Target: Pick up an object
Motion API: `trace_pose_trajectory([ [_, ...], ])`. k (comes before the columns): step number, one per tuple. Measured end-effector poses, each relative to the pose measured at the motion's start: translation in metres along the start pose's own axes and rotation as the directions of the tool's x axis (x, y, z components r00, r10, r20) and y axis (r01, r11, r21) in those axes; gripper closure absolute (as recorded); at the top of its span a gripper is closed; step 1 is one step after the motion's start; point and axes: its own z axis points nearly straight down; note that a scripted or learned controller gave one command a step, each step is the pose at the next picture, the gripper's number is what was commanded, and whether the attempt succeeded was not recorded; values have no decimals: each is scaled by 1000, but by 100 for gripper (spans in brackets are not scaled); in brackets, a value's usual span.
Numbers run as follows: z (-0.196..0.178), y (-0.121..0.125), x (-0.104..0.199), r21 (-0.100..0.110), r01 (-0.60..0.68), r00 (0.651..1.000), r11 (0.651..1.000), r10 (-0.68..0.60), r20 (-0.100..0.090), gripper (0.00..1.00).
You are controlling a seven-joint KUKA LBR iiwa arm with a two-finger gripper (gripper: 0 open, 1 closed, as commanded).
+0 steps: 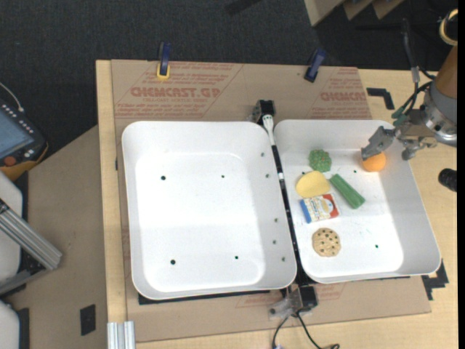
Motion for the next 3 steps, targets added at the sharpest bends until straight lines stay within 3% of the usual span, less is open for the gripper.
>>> trace_pose_trajectory([
  [2, 57, -25, 6, 6, -1, 1000, 1000, 1, -2, 0],
  [3, 129, -28, 32, -4, -1, 1000, 1000, 1, -2, 0],
])
